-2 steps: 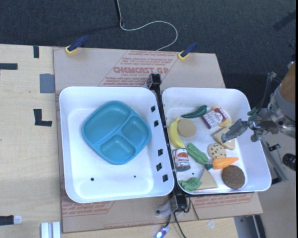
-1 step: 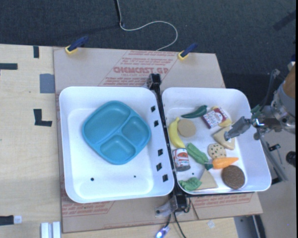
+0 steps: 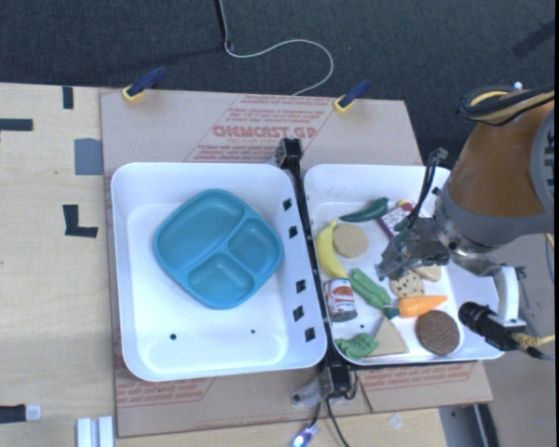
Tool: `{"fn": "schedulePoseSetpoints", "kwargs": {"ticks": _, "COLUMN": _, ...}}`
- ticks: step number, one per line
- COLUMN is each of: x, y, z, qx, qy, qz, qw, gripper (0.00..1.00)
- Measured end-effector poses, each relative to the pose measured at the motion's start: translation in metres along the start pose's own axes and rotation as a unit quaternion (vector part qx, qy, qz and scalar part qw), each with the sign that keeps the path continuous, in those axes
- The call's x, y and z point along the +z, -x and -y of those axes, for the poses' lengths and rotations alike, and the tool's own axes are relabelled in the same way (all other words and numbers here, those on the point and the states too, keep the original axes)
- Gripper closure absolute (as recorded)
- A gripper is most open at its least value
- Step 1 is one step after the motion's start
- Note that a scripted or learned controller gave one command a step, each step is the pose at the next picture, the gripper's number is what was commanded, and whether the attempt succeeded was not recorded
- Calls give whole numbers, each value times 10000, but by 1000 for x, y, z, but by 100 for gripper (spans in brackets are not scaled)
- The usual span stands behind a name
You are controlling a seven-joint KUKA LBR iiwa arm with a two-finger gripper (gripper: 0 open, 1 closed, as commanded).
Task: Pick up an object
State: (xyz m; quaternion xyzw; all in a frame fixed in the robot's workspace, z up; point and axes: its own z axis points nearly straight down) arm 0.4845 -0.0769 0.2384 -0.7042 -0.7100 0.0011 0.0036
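From my feed I see a pale wooden counter [image 3: 37, 277] with black tape marks, a cardboard sheet [image 3: 252, 133] clamped on it, and dark carpet floor [image 3: 93, 21] crossed by a thin cable [image 3: 289, 49].

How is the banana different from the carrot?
The banana is yellow and curved; the carrot is orange and straight. The banana runs up and down along the right bin's left side, while the carrot lies sideways further right, just below the claw. The banana looks longer. Both are toy food in the same bin.
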Motion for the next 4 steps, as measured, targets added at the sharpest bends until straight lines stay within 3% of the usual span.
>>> {"fn": "schedulePoseSetpoints", "kwargs": {"ticks": 1, "x": -31, "y": -53, "z": -39, "qx": -1, "qy": 46, "qz": 10, "qw": 10000, "gripper": 100}}
{"fn": "schedulePoseSetpoints", "kwargs": {"ticks": 2, "x": -4, "y": -100, "z": 3, "qx": 15, "qy": -1, "qz": 11, "qw": 10000, "gripper": 100}}
{"fn": "schedulePoseSetpoints", "kwargs": {"ticks": 3, "x": -123, "y": -180, "z": -5, "qx": -21, "qy": 89, "qz": -8, "qw": 10000, "gripper": 100}}
{"fn": "schedulePoseSetpoints", "kwargs": {"ticks": 4, "x": -179, "y": -166, "z": 1, "qx": 29, "qy": 53, "qz": 15, "qw": 10000, "gripper": 100}}
